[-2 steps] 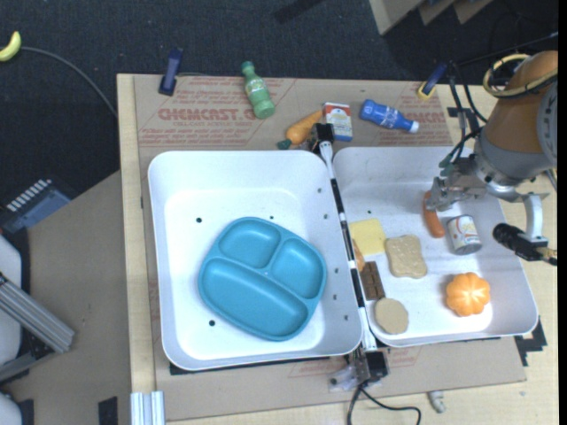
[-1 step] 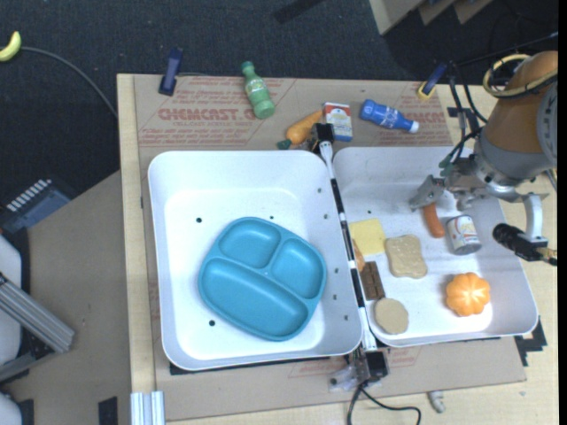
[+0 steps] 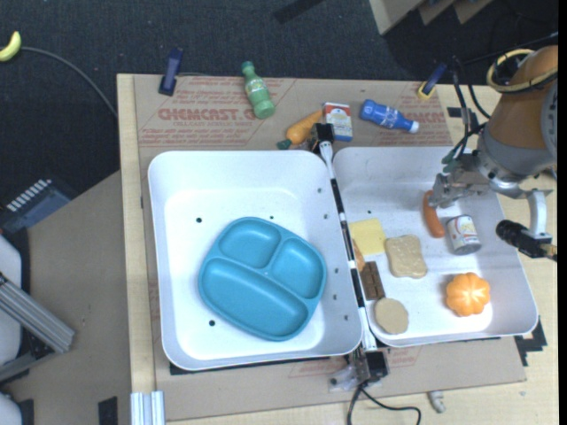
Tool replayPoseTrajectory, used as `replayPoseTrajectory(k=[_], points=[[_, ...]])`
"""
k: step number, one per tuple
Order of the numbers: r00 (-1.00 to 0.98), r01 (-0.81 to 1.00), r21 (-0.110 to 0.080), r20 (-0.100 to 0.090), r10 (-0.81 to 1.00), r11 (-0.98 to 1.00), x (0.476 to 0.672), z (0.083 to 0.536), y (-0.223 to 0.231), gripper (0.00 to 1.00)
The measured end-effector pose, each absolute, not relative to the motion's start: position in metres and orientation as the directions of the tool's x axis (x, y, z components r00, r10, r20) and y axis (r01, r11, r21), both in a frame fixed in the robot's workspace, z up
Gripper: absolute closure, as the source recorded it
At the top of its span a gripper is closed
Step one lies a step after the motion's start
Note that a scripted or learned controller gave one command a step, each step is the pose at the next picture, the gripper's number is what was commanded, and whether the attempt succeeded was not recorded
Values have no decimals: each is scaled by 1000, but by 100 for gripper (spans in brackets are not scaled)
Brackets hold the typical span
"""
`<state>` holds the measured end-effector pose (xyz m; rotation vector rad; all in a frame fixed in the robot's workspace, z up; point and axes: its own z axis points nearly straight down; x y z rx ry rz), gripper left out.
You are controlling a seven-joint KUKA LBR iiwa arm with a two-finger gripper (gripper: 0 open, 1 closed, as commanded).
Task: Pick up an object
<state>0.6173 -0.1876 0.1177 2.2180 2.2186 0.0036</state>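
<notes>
Arm reaches into the right bin, its pincer low over an orange sausage-shaped piece near the bin's middle.

Whether the pincer is open or closed cannot be told from above. The blue divided plate fills the left bin; on the right lie a small pumpkin, cracker, cheese slice and tin can. The orange piece looks light, smooth, likely slippery plastic; best gripped across its narrow middle. The can lies just beside it, crowding the right; open floor lies far and left.
</notes>
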Motion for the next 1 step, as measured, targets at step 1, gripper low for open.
replayPoseTrajectory(k=[1], points=[[0,1000,4,-1,1000,0,617,117,-188,0]])
